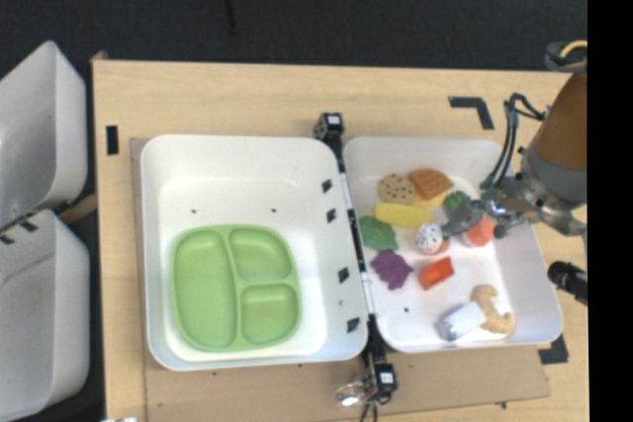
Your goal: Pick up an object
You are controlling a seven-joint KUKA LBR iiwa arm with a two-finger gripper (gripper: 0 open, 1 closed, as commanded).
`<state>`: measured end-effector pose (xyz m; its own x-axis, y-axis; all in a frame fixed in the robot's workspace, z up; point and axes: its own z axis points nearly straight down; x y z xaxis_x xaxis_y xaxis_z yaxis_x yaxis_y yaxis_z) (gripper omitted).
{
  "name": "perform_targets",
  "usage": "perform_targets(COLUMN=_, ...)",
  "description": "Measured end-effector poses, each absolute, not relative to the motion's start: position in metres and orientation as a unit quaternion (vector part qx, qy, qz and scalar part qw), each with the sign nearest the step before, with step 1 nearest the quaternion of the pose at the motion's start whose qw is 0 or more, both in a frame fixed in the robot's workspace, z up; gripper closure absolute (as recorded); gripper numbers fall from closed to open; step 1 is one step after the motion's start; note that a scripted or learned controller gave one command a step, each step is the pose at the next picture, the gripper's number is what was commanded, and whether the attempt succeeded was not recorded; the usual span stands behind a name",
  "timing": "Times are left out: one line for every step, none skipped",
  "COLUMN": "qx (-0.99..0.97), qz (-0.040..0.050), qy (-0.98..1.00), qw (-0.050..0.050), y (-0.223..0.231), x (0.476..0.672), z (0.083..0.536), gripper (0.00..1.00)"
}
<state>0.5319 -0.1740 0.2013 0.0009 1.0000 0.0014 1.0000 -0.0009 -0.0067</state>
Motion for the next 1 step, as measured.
perform_targets(qx=-0.707, qz=-0.0003, qy=-0.708, qw=-0.001, y=-0.174, x=0.534, z=0.2051, gripper=0.0)
